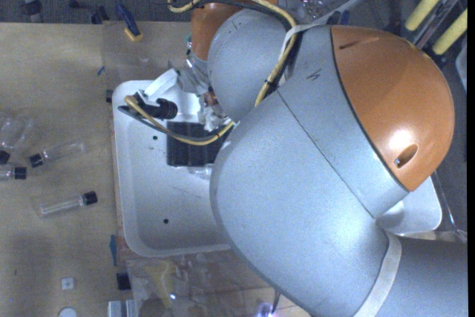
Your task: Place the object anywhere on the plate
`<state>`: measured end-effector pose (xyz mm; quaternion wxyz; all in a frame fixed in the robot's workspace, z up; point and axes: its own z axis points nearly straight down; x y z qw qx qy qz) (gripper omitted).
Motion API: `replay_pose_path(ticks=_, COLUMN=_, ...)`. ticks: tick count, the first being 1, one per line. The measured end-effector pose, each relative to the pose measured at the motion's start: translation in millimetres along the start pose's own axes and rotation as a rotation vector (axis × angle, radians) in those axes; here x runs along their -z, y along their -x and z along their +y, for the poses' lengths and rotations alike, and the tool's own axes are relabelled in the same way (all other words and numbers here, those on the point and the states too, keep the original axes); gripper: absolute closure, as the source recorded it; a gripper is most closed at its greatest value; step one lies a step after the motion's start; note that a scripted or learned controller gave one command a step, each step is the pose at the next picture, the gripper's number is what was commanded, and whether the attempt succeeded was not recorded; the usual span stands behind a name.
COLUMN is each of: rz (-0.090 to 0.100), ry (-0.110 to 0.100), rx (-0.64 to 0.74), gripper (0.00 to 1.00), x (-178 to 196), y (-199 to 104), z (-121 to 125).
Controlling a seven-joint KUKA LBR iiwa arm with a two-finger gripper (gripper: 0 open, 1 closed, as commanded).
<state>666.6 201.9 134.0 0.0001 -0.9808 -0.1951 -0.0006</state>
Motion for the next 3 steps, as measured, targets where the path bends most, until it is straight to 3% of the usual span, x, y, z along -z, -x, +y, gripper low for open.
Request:
replay_pose_path(ticks=1, rz=0.012, ry=0.002, rx=0.883, gripper=1.0, x=-40.8, y=62.0, z=28.8)
replay_pose_path(ticks=2, rz=-0.001, ry=0.009, rx=1.459, gripper=1.0, x=-43.0, y=7.2, z=17.1)
replay_pose_path(ticks=3, rz=0.001, ry=0.007, rx=2.186, gripper=1.0, x=81.6, y=-6.2, z=-14.6)
